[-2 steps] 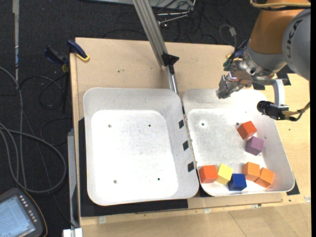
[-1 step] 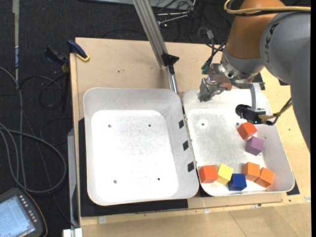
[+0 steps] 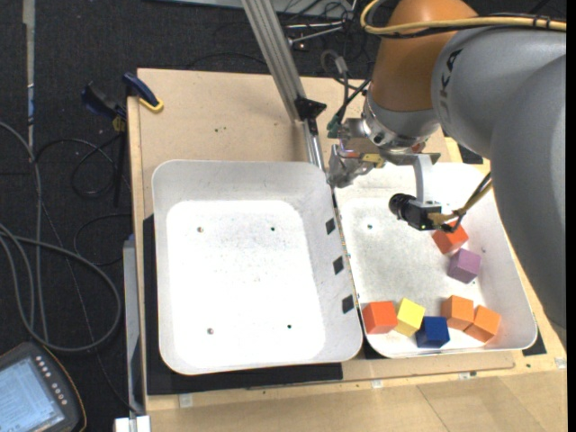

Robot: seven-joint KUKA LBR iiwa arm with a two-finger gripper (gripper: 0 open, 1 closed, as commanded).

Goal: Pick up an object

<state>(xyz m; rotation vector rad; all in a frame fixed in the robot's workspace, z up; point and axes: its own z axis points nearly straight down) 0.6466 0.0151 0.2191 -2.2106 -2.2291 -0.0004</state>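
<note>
Camera view, looking down at a slant on tabletop [image 3: 225,106] carrying two white bins side by side. Left bin [image 3: 180,196] lying beside right bin [image 3: 513,277], rims touching along the middle. Grey arm [image 3: 504,88] with orange band [image 3: 414,34] reaching in from the right, hanging over far end of right bin. Hand [image 3: 349,167] sitting above the far left corner of right bin, close to the shared rim; finger spread not readable at this angle, nothing visibly between fingers, so grip state cannot be told. Small black fitting [image 3: 409,210] hanging below the wrist over the bin floor. Blocks all resting in right bin: red-orange block [image 3: 450,238] just beside the black fitting, purple block [image 3: 464,265] touching or nearly touching it on the near side. Cluster lying along near edge: orange block [image 3: 380,316], yellow block [image 3: 410,315] just beside it, blue block [image 3: 433,331] next, then two more orange blocks [image 3: 472,317] near the right corner. Hand standing well apart from the near cluster. Blue-and-yellow clamp [image 3: 139,93] lying at far left corner of tabletop.
</note>
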